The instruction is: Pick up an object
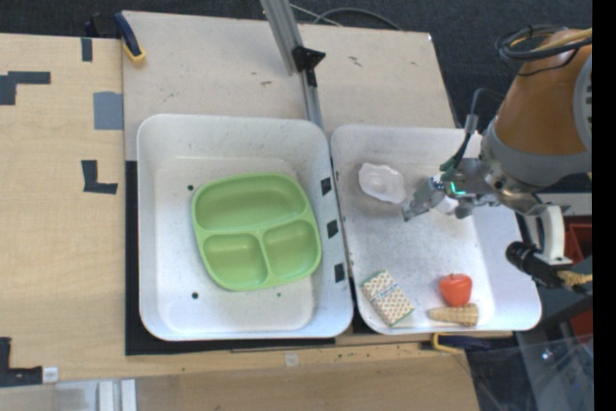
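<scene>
Over the right bin (pixel 500 298), the gripper (pixel 430 198) hangs low above the bin's upper half, reaching in from the right; whether it is spread or pressed together I cannot tell. Just to its left lies a clear plastic cup (pixel 381 182), tipped on its side, apart from the gripper and probably the nearest target. Along the near wall sit a patterned sponge (pixel 389 297), a red tomato (pixel 456 288) and a cone (pixel 454 315), well apart from it. A green divided plate (pixel 256 231) fills the left bin (pixel 154 207).
</scene>
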Robot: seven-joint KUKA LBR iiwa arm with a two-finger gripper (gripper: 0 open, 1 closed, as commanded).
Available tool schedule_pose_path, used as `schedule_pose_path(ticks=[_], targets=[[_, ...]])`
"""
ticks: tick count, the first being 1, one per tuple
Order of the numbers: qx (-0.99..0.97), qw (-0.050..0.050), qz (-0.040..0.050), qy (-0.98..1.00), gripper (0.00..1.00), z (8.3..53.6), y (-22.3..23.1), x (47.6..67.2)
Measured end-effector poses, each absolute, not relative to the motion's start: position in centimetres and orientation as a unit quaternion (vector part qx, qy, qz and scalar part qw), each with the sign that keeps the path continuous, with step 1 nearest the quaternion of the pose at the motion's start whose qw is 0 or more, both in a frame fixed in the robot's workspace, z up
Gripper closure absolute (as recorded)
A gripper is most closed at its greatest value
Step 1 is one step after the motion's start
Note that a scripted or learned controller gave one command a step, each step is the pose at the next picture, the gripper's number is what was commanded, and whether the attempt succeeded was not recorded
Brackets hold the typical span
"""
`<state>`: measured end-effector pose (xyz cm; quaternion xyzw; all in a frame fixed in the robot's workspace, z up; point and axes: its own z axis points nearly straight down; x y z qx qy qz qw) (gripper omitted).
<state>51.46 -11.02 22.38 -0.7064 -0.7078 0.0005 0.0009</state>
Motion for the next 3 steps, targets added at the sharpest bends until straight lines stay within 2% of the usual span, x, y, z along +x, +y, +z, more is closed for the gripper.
schedule_pose_path(ticks=[2,3], targets=[[-0.707,0.003,0.0024,-0.708,0.00,11.7,-11.1,52.3],[-0.707,0.000,0.0009,-0.708,0.00,8.8,-11.1,52.3]])
